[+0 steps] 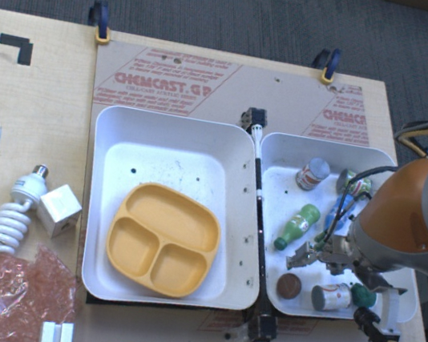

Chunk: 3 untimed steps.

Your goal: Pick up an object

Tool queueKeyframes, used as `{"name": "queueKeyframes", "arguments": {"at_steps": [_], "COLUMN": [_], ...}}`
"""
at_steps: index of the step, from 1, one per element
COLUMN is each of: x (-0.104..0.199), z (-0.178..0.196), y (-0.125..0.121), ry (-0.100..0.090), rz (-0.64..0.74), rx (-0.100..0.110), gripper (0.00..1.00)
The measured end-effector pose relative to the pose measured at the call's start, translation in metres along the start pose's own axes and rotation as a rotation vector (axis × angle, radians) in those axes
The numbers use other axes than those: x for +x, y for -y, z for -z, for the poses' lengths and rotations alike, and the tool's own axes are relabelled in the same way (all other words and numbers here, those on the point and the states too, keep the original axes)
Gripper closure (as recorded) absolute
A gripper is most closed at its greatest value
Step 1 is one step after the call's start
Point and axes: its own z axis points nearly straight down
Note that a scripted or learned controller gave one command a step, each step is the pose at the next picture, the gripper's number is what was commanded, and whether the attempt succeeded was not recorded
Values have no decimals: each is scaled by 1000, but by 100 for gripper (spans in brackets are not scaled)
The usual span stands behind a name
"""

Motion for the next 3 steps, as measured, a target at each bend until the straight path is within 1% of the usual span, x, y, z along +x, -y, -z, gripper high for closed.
{"name": "queueKeyframes", "arguments": {"at_steps": [1,2,3], "x": [-1,-1,10], "z": [10,10,-10], "y": [-1,-1,2], "ry": [0,0,-1], "rz": [-1,-1,3], "rx": [-3,-2,4], "gripper": [100,0,0]}}
